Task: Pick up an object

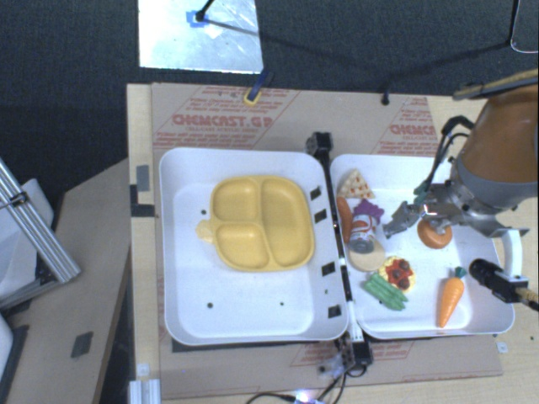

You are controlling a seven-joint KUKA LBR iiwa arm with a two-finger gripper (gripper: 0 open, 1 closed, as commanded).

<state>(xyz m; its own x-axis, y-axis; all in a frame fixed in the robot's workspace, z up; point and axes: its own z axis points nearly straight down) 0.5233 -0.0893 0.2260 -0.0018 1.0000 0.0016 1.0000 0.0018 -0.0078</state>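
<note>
My gripper (404, 219) hangs low over the right bin (396, 168), just left of an orange round toy (436, 236) and right of a purple and white toy (365, 223). I see nothing held in it. Around it lie a pizza slice (355, 183), a red sausage (344, 214), a beige disc (367, 258), a yellow and red piece (397, 272), green pea pods (385, 292) and a carrot (450, 300).
The left bin (181, 251) holds a yellow divided plate (257, 223). A black divider with clips (330, 225) runs between the bins. The arm's orange band (505, 146) looms over the right bin's far right side, and a black part (495, 279) sticks out near the carrot.
</note>
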